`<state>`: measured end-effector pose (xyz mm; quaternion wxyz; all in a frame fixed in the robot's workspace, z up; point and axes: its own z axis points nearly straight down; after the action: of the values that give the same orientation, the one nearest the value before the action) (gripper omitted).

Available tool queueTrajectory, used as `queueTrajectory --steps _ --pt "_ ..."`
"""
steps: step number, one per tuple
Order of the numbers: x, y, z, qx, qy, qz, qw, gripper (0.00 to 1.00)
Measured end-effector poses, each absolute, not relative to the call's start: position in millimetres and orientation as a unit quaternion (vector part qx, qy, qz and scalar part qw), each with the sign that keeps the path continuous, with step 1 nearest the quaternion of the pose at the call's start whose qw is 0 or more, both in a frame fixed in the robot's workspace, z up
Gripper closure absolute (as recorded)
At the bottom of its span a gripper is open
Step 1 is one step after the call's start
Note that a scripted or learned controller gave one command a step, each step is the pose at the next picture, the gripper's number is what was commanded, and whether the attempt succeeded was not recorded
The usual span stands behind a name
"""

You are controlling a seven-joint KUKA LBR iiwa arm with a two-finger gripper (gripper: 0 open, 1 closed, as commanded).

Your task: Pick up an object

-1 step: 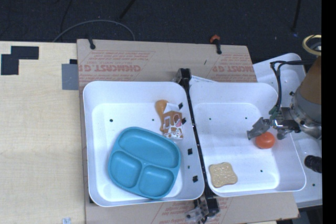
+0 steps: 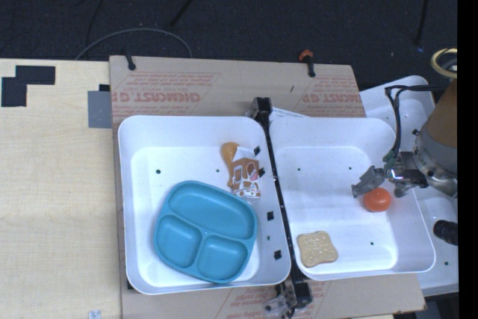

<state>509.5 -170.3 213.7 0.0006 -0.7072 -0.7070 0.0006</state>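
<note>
Camera view, looking down at a slant. Two white bins side by side on a cardboard sheet (image 2: 224, 90), w/ a black divider (image 2: 270, 175) running between them.

Left bin (image 2: 138, 160): blue tray (image 2: 205, 231) w/ 3 compartments, lying flat in the lower half, tilted a bit relative to the bin walls. Just above its upper right corner sits a small patterned pack (image 2: 246, 178), brown & white, close to the divider. A tan piece (image 2: 229, 153) lies touching the pack's upper left.

Right bin (image 2: 328, 138): toast slice (image 2: 317, 249) flat on the floor near the lower left corner, well apart from the rest. Orange ball (image 2: 377, 199) at the right side of the bin, near the right wall.

Arm comes in from the right, orange band (image 2: 448, 112) above the wrist. Gripper (image 2: 381, 181) is low in the right bin, directly above & touching or nearly touching the ball. One grey finger (image 2: 366, 181) sticks out to the ball's upper left; another part sits at the upper right. Ball looks to be below the fingertips, not clearly btwn them. Can't tell whether the pincer is apart or together from this angle.
</note>
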Motion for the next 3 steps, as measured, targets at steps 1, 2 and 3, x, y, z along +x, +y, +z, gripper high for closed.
queueTrajectory --steps 1,2,3 --pt "516.8 -169 154 -0.707 -0.707 0.0011 0.003 0.00" --pt "519.5 -165 110 -0.707 -0.707 0.0015 0.004 0.00" --pt "519.0 -164 86 -0.708 -0.707 0.0010 0.002 0.00"
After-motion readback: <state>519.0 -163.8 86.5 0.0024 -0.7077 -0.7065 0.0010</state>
